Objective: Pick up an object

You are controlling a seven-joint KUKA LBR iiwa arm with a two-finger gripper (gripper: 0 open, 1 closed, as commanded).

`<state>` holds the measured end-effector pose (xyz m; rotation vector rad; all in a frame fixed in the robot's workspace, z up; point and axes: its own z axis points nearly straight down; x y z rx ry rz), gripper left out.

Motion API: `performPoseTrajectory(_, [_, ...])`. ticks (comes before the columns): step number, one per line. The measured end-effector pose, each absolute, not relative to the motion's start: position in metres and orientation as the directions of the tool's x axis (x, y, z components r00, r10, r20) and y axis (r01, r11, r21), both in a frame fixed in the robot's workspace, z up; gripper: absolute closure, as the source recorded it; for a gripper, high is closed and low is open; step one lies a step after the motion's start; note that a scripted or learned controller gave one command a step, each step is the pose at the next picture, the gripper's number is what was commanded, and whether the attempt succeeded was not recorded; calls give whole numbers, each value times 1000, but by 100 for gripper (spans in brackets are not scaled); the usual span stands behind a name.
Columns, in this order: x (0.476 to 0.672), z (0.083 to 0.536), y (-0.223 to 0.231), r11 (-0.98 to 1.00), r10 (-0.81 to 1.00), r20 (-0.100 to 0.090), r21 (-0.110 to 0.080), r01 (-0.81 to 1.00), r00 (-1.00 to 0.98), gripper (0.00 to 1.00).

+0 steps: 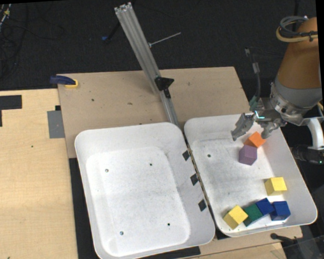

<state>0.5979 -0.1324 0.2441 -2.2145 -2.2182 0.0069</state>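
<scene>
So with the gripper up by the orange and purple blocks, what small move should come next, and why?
Probably lower a little onto the orange block. The gripper sits just above it in the right bin, with the purple block right beside it, so a short, straight descent seems safer than any sideways shift.

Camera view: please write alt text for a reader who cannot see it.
The gripper is low in the right bin, close above an orange block next to a purple block. Yellow, green and blue blocks lie near that bin's front edge. The left bin stands beside it.
</scene>
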Motion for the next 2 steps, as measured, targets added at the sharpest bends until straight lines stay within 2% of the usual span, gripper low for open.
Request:
performPoseTrajectory(1, [599,247,-133,0,1000,1,-3,1000,0,0])
performPoseTrajectory(2, [601,184,-127,1,1000,2,-9,1000,-1,0])
